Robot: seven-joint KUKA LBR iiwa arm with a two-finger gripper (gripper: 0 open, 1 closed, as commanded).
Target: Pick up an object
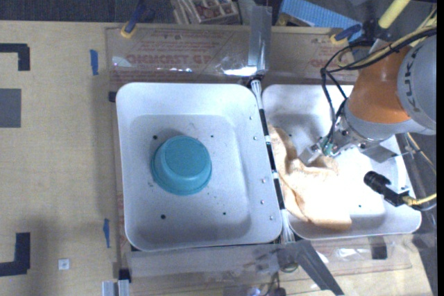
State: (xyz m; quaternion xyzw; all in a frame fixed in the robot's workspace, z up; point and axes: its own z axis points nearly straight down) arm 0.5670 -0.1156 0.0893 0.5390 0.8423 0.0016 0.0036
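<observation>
Camera view: gripper [325, 149] lowered into right bin [305, 102], at upper edge of tan cloth [316, 189]; claw state cannot be told. Blue bowl [182, 163] sits upturned in left bin [187, 99]. Cloth fold best pinched, then lifted straight.

arm [388, 90]: cut off at right edge | cloth [312, 190]: far end washed out by glare

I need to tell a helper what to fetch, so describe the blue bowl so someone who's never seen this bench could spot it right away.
Two shallow white bins sit side by side on the bench; look in the left bin, the one away from the arm. Near its middle lies the blue bowl, round and upside down. It is the bin's one teal thing, unlike the pale crumpled cloth in the right bin.
</observation>
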